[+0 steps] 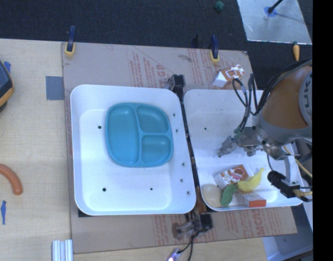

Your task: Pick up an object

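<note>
Arm reaching into right bin [210, 105] from right; gripper [232, 144] hovering above pile at near edge: packet [233, 175], banana [252, 180], green piece [228, 194]. Finger state: cannot tell. Approach step, nothing held. Next: descending onto one item.

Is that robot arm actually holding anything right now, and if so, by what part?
Nothing is held. The end effector hangs over bare bin floor in the right bin, apart from the banana and snack packet.

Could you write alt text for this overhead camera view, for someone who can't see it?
A robot arm's gripper hangs over the right bin, above a banana and small food packets at its near edge. The left bin holds a blue divided plate.
</note>
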Available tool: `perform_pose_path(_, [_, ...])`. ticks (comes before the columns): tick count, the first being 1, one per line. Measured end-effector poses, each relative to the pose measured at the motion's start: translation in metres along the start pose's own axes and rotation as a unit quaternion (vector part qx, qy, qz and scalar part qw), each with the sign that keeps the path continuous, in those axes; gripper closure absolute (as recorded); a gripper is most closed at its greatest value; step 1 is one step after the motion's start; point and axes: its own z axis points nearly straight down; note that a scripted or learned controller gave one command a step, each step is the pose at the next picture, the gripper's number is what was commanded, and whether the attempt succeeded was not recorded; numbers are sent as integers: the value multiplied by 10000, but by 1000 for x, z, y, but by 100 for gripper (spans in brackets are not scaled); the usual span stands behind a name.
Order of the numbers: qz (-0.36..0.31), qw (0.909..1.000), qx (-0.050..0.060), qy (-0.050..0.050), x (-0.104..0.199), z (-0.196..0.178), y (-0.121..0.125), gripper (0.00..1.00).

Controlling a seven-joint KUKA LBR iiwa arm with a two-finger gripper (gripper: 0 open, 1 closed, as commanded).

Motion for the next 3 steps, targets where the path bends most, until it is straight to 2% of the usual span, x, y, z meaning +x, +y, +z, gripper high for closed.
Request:
perform_pose_path(1, [9,10000,-19,-1,-34,17,119,0])
perform_pose_path(2, [20,10000,-26,-4,-66,17,119,0])
perform_pose_path(3, [15,10000,-38,-8,-80,-114,119,0])
